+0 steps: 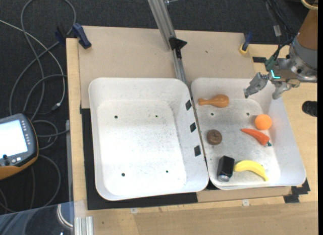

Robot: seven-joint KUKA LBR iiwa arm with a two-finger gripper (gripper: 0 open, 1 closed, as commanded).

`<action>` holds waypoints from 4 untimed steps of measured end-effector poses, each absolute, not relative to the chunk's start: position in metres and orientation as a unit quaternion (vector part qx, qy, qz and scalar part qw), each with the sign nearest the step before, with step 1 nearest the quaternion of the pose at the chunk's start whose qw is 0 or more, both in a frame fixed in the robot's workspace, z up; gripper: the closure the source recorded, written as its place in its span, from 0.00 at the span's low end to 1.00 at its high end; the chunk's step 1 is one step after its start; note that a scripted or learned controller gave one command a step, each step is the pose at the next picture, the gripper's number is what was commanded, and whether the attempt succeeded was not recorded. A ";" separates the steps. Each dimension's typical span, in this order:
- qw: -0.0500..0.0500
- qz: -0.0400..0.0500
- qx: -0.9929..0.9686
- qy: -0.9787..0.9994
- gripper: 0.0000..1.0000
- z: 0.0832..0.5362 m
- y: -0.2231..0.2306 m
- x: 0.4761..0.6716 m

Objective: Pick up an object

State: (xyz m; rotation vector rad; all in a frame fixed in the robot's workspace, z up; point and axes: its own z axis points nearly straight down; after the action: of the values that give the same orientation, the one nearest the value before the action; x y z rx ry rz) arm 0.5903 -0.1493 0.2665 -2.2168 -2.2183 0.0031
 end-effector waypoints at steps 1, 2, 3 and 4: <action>0.001 0.000 -0.707 -0.708 0.00 0.268 -0.149 0.591; 0.003 0.002 -0.708 -0.707 0.00 0.214 -0.159 0.587; 0.003 0.002 -0.707 -0.707 0.00 0.172 -0.156 0.587; 0.004 0.002 -0.707 -0.707 0.00 0.112 -0.156 0.593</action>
State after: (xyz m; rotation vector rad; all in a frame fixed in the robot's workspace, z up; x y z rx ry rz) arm 0.5928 -0.1565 0.1115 -2.2160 -2.2159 0.0061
